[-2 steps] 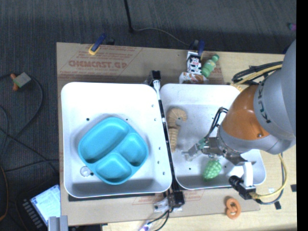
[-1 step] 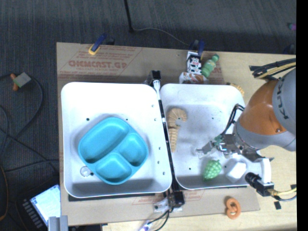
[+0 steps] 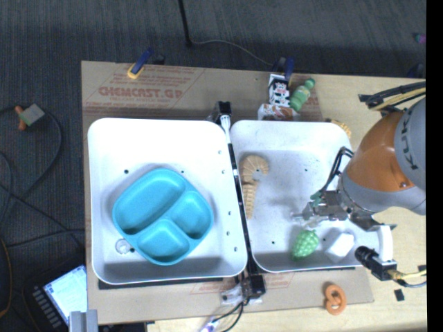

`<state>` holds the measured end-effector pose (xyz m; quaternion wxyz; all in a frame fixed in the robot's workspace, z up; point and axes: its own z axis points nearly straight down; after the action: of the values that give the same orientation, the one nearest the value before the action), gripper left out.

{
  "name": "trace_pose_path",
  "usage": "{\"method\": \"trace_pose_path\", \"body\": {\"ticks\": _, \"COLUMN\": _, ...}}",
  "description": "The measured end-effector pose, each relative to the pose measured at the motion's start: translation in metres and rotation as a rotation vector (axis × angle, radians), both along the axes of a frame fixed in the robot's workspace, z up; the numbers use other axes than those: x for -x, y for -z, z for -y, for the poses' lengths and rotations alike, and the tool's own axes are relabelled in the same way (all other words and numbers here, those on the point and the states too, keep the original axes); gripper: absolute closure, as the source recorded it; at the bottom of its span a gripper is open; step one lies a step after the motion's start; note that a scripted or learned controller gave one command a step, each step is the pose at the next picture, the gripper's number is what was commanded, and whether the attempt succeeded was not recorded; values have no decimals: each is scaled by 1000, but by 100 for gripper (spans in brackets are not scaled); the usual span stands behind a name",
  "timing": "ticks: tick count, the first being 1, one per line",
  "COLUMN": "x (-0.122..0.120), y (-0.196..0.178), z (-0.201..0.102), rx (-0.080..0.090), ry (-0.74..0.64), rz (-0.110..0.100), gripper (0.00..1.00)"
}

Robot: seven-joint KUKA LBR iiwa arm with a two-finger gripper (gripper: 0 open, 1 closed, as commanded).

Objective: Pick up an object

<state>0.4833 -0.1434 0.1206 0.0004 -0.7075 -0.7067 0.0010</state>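
Hand (image 3: 317, 213) sits low in the right bin (image 3: 291, 151), just above the green knobbly toy (image 3: 305, 243); can't tell its state. White block (image 3: 339, 245) lies just right of the toy. Ice-cream cone toy (image 3: 250, 180) is near the bin's left wall. Left bin (image 3: 111, 144) holds a blue divided tray (image 3: 163, 214).
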Motion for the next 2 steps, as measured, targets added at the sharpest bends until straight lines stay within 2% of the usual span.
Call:
{"method": "trace_pose_path", "body": {"ticks": 1, "x": -46, "y": -92, "z": -46, "rx": 0, "ry": -2, "rz": 2, "gripper": 100}}
{"method": "trace_pose_path", "body": {"ticks": 2, "x": 0, "y": -116, "z": -79, "rx": -1, "ry": -2, "rz": 1, "gripper": 100}}
